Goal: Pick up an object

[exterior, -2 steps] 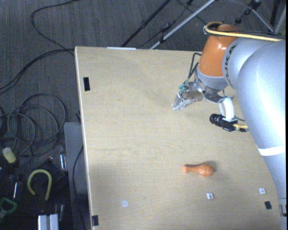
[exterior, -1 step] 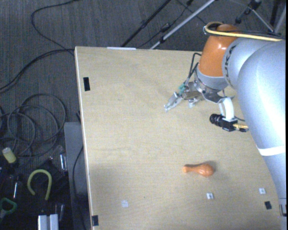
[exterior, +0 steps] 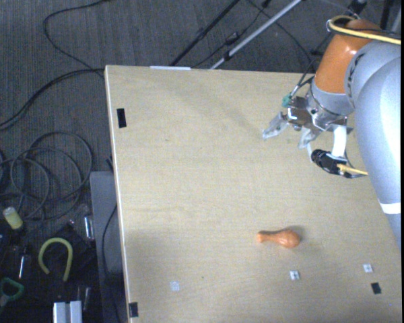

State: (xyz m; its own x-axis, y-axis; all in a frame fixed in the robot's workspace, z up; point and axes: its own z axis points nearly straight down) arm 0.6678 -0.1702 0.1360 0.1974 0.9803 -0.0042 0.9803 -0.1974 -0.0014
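A pale tan wooden counter (exterior: pixel 209 200) fills the middle and the 4 o'clock side, set on dark grey ribbed carpet floor (exterior: pixel 47 52) where black looped cables (exterior: pixel 37 173) trail at 9 o'clock and thin grey metal stand poles (exterior: pixel 269 19) cross at 1 o'clock.

A large grey robot arm (exterior: pixel 384 120) with a smooth, rounded casing is wearing a glossy orange band (exterior: pixel 337 59) just above its wrist, the colour catching the light. A thin yellow cable (exterior: pixel 360 31) is looping over the top of the band. Below it, a pale metallic two-finger gripper (exterior: pixel 289 128) is showing small dark fittings, while a white bracket (exterior: pixel 339 142) is carrying a black, yellow-tipped connector (exterior: pixel 330 161) alongside.
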